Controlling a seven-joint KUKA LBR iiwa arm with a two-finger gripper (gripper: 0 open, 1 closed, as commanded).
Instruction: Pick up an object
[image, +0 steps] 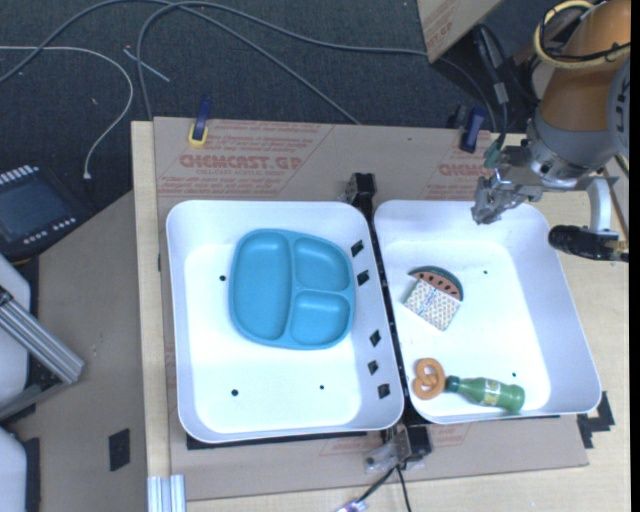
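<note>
My gripper (489, 208) hangs over the far edge of the right bin (560, 300), well above its contents. In that bin lie a small patterned white packet (432, 304) leaning on a brown-and-red semicircular piece (441, 280), an orange pretzel (429, 378) and a green bottle (488, 392) on its side near the front wall. A blue divided plate (291, 288) sits in the left bin (200, 300).
Both bins rest on a cardboard sheet (300, 150) held by blue clamps (201, 122). Black clips (361, 187) join the bins along the middle wall. Cables run over the dark floor at the back.
</note>
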